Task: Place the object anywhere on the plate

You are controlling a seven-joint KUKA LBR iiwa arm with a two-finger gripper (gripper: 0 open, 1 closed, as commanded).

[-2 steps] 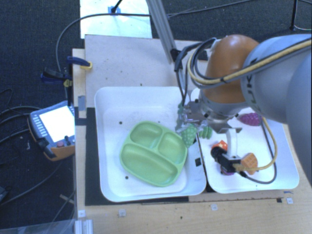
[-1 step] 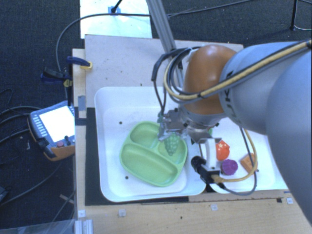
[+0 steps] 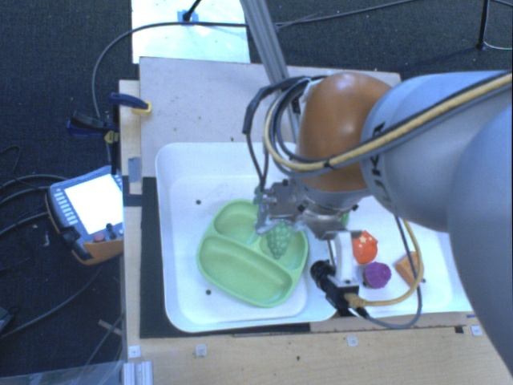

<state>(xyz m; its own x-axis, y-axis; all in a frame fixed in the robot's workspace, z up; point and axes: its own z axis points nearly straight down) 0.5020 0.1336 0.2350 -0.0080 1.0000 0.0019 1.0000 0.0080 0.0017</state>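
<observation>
A light green divided plate point(image 3: 240, 267) lies in the left white bin point(image 3: 180, 295). My gripper point(image 3: 276, 224) hangs over the plate's right side, under the orange wrist band. A knobbly green object, like a bunch of grapes point(image 3: 280, 239), sits at the fingertips just above the plate's right compartment. The gripper appears shut on it, though the fingers are partly hidden by the wrist.
In the right bin lie an orange-red item point(image 3: 365, 248), a purple item point(image 3: 377, 275) and an orange wedge point(image 3: 407, 269). Black and yellow cables point(image 3: 353, 299) hang from the arm over the divider. A teach pendant point(image 3: 86, 213) sits off the bench at left.
</observation>
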